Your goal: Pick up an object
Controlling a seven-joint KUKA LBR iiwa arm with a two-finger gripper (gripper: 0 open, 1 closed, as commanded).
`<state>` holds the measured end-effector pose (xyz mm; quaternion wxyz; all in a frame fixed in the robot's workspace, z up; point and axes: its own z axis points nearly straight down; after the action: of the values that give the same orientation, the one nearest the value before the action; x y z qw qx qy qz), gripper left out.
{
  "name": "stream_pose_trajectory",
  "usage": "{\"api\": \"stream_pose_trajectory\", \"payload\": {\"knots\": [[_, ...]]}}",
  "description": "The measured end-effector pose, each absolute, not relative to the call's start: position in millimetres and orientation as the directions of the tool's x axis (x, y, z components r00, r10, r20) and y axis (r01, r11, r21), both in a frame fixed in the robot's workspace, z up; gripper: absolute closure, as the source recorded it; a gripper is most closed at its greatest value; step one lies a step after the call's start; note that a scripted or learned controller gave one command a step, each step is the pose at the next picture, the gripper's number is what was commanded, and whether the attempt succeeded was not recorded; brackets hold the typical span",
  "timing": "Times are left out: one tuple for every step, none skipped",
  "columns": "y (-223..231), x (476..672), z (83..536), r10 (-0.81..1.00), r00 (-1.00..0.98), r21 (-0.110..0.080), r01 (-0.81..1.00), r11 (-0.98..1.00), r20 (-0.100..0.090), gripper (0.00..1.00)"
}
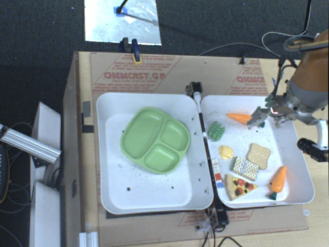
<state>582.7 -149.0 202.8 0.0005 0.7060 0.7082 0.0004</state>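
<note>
Toy food lies in the right white bin (303,189). An orange carrot (238,118) lies near the back, a green broccoli piece (216,131) near the divider, and a yellow piece (225,152) below it. A toast slice (259,155), a checkered cracker (245,168), a pizza slice (239,186) and a second carrot (278,179) sit towards the front. My gripper (258,118) hangs at the right end of the back carrot, low over the bin. Whether it touches the carrot is unclear.
The left white bin (115,189) holds a green divided plate (156,140). A black ridge (204,138) separates the bins. The arm's grey and orange body (308,86) hangs over the right bin's back right corner. Cables (288,40) run behind it.
</note>
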Motion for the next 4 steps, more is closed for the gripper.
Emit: {"api": "stream_pose_trajectory", "payload": {"knots": [[-172.7,623.3,83.9,1.0,-0.003,0.001,1.0,0.003,-0.001,0.0],[-151.5,663.8,83.2,1.0,0.002,-0.024,1.0,-0.002,0.001,0.0],[-154.0,661.1,90.9,1.0,-0.002,-0.034,0.999,0.002,-0.002,1.0],[-153.4,663.1,92.4,1.0,-0.003,-0.026,1.0,0.003,-0.003,0.0]]}}
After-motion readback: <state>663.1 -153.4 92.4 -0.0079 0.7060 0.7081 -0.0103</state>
